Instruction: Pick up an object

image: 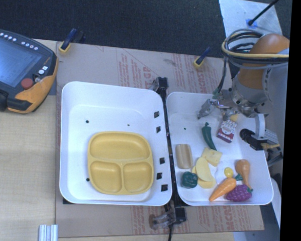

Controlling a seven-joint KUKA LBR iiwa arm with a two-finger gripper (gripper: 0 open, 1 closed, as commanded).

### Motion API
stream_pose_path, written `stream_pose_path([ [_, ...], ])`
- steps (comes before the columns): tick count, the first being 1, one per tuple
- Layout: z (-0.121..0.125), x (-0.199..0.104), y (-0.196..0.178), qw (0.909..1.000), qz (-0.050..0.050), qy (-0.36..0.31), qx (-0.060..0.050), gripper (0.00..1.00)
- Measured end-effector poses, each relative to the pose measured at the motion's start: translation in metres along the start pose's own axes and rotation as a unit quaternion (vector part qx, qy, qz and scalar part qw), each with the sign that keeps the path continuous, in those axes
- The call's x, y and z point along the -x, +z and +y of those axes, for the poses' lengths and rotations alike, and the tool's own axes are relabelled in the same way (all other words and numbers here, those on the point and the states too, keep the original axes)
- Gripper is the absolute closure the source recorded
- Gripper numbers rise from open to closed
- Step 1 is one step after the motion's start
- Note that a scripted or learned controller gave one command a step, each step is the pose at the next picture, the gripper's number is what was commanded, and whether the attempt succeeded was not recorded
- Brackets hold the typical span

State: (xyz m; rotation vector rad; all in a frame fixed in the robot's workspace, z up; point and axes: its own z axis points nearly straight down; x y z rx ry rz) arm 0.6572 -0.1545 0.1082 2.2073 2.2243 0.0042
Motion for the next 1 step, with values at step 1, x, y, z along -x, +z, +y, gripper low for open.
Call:
stream_pose_path([
  [1, -0.0562, 0.0008, 0.0093, 1.0, -0.002, 0.001, 0.004, 0.0],
])
